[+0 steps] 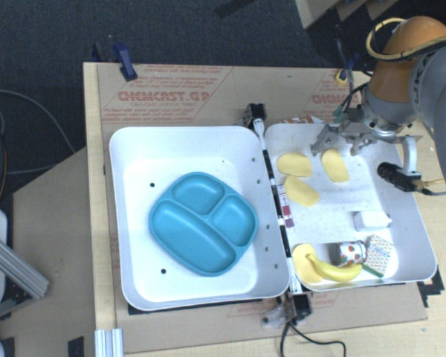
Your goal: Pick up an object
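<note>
Claw point(340, 141) sits spread above the yellow pieces point(335, 165) in your right bin point(401, 222) (nothing between the fingers). Grasp not made yet; closing and lifting remain.

- This is a robot lab or test room, not a home or kitchen.
- The bench point(171, 88) is a bare board still printed with a maker's red stamp, held by a blue clamp point(124, 61).
- Two white bins point(126, 199) sit side by side, joined by a clip point(256, 114).
- A grey and orange arm point(401, 65) reaches in over the right one.
- Loose cables point(30, 117) trail across dark carpet point(97, 13).
- A metal rail point(15, 266) lies at the left.
- Plastic toy food, such as a banana point(331, 270), and a blue plate point(201, 222) serve as props.
</note>
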`<state>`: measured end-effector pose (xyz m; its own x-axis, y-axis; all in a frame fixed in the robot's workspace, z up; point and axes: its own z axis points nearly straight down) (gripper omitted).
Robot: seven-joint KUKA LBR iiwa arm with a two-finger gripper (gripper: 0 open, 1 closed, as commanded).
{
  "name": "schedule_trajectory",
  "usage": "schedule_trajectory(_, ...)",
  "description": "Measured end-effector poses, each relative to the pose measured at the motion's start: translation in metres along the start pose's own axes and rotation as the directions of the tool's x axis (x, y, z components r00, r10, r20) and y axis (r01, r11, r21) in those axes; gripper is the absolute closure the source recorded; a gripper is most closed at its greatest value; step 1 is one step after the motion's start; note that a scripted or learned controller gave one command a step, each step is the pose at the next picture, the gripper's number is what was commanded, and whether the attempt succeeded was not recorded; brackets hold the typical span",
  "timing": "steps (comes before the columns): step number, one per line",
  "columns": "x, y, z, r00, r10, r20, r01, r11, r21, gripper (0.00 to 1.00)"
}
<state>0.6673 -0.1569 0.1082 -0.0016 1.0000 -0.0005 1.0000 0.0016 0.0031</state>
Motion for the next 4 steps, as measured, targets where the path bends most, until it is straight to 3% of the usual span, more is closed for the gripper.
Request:
schedule_trajectory(1,-0.004,-0.014,0.024,1.000,0.002,-0.001,-0.002,1.000,0.005,0.00)
schedule_trajectory(2,-0.004,-0.013,0.013,1.000,0.001,0.000,-0.001,1.000,0.002,1.00)
schedule_trajectory(3,-0.004,-0.014,0.013,1.000,0.001,0.000,-0.001,1.000,0.003,0.00)
schedule_trajectory(4,0.018,-0.027,0.022,1.000,0.001,0.000,-0.001,1.000,0.002,0.00)
